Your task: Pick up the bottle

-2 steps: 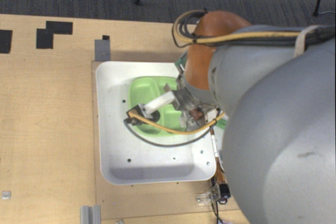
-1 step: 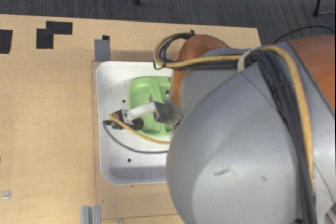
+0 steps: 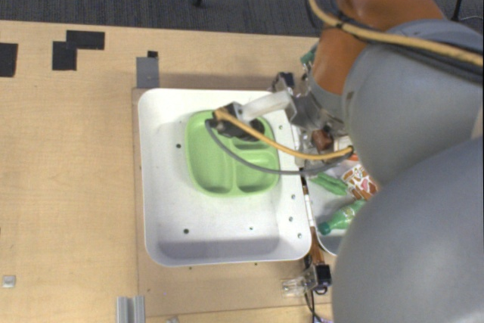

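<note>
The arm (image 3: 412, 125) reaches in from the right and hides most of the right bin (image 3: 339, 165). The gripper (image 3: 318, 136) hangs over that bin's far left corner, just beside the wall it shares with the left bin (image 3: 212, 234). Whether it is wide or narrow cannot be told, because the wrist covers it, and nothing can be seen held in it.

The bottle (image 3: 344, 217) appears to be the green thing lying on its side near the right bin's left wall, toward the near edge, though only part of it shows past the arm. It lies nearer the camera than the gripper and apart from it. A printed packet (image 3: 360, 181) lies just beyond it, and a smaller green piece (image 3: 329, 182) lies between the packet and the shared wall. In the left bin a green divided tray (image 3: 231, 155) lies toward the far right corner, and it plays no part in the pick.

The step in hand looks like the approach, with no grasp made yet. To do it well, the gripper should move along the shared wall toward the near edge and line up across the bottle's narrow width, not its length. It should then come down centred on the body, clear of the packet and the wall. A bottle lying on its side is likely to roll away from an off-centre squeeze.
</note>
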You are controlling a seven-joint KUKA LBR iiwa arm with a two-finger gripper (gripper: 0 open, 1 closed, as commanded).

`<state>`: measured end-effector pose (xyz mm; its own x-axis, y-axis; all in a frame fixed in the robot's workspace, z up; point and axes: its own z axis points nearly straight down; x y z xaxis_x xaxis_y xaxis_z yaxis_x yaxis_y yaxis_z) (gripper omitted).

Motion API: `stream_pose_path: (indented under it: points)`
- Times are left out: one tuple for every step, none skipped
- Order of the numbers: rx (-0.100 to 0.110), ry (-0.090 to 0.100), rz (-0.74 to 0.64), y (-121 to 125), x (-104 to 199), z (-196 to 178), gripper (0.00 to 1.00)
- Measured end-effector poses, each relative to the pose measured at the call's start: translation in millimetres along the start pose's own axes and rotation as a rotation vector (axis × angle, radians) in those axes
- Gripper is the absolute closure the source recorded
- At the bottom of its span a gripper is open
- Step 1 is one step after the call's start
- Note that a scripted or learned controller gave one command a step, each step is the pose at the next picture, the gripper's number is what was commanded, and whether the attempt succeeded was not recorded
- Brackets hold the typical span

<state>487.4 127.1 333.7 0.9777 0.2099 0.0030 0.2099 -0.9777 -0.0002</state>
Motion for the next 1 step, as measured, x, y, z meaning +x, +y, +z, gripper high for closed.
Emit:
stream_pose_path:
  points:
    - [0.0, -0.001, 0.0, -0.3, -0.2, 0.3, 0.0]
